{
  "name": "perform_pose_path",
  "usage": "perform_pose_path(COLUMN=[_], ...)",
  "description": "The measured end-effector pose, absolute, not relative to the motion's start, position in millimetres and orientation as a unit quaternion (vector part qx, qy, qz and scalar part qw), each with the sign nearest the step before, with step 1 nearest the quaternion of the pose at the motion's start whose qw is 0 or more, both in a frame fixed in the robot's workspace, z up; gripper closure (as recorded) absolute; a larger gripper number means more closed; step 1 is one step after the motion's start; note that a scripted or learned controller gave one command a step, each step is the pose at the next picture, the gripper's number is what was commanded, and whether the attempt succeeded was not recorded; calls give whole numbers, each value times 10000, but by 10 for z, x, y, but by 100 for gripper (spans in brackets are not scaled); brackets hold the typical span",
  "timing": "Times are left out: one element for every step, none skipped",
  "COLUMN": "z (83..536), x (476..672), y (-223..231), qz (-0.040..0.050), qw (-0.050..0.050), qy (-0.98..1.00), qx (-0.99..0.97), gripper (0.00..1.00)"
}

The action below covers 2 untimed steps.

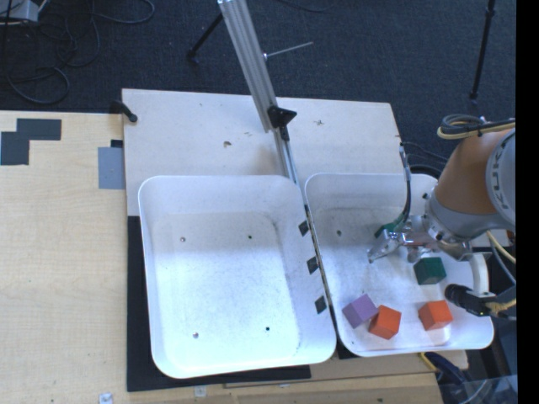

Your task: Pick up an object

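Note:
In the right bin (354, 200) lie a purple block (361, 310), an orange block (386, 321) right beside it, a second orange block (435, 315) near the front right corner, and a dark green block (430, 270) further back. My gripper (386, 247) hangs low over the middle of this bin, just left of the green block and behind the purple one. No block shows in its grasp. The grey and orange arm (472, 183) comes in from the right and hides the bin's right wall.
The left bin (160, 225) stands beside the right one, with small black clips (313, 265) along the shared wall. A slanted metal rail (253, 66) rises behind the bins. Cables (472, 297) trail by the right bin's edge.

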<state>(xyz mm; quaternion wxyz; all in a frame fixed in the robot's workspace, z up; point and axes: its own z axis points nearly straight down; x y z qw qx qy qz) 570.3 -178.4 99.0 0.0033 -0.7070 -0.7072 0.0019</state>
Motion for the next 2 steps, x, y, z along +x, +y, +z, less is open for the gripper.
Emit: perform_pose_path(z=[903,906], x=[6369,6289], y=[-1463,-1934], qz=[-11,13], qw=[-3,-2], qy=[-7088,-7061], qx=[-7054,-7081], gripper=[0,0])
